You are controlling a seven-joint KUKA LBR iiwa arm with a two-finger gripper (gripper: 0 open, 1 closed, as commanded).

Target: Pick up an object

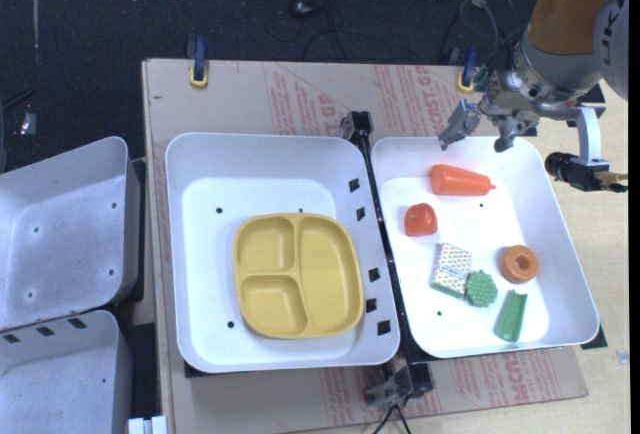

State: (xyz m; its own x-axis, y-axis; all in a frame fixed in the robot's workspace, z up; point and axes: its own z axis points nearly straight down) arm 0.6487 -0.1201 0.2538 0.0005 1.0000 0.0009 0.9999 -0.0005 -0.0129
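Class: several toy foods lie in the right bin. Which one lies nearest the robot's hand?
The orange carrot, lying at the bin's far end just below the hand. The red piece, doughnut and green items lie farther away.

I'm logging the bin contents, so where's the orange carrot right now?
The carrot lies in the right bin, near its far edge, just beyond the red tomato and below the open gripper.
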